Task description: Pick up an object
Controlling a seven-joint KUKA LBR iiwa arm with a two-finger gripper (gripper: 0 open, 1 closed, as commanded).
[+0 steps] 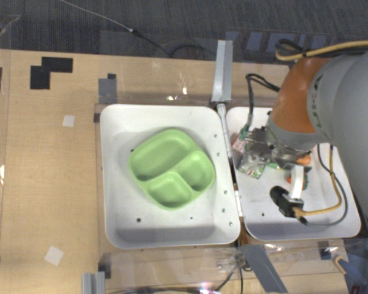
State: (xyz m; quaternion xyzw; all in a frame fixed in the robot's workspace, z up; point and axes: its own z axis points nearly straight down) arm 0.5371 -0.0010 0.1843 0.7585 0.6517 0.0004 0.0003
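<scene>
Two shallow white bins are sitting side by side in the camera view, and the arm [331,103] is reaching in from the right, its orange-banded wrist hanging over the right bin [264,222]. Gripper [262,154] is sitting low at that bin's upper left, mostly hidden under the wrist; cannot tell whether it is open or closed, and nothing is showing as held. Step in hand, by my reading: the approach to a grasp, with no lift yet. Likeliest target is a crinkled packet [251,166], green, white and silvery, lying on the bin floor just beside the gripper on the side nearer the dividing wall; whether the two are touching is not clear. A small pinkish item [239,143] is lying just above the packet, close against the same wall, and an orange piece [303,160] is peeking out from under the wrist further right. Next move is probably calling for the gripper to be centring on the packet, closing, then rising straight up. A thin, crumpled wrapper lying near a wall is looking easy to miss or pinch badly. Left bin [110,182] is holding one green divided plate [172,167], three compartments, lying turned at an angle near the middle, with nothing in it.
</scene>
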